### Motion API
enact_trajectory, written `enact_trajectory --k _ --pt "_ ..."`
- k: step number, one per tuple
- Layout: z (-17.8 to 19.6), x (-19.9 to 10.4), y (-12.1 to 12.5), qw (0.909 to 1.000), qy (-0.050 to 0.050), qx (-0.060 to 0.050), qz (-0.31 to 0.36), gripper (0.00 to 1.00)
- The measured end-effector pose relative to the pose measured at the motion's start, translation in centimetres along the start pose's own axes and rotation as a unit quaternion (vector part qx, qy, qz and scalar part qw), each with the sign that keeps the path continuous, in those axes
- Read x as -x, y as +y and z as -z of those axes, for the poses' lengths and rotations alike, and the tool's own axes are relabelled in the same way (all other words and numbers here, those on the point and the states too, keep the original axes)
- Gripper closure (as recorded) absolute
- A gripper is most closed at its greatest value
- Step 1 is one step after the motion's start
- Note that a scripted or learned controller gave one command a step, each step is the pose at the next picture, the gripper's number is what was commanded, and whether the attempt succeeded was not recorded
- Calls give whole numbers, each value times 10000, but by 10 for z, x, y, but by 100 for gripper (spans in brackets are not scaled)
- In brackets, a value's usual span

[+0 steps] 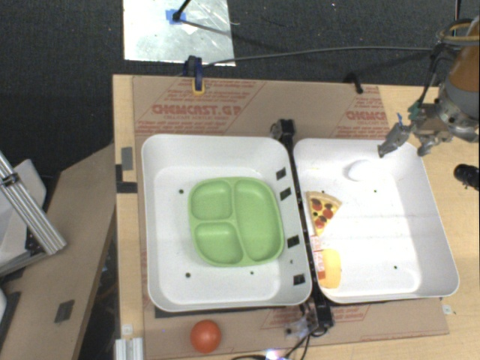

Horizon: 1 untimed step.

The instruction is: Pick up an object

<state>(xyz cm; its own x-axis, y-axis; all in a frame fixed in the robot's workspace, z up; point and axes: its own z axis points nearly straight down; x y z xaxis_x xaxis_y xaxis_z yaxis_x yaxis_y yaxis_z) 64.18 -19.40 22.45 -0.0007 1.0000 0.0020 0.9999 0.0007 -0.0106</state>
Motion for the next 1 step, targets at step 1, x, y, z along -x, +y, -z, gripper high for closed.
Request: enact_trajectory --k 1 --pt "9 -1 3 10000 -13 63 15 0"
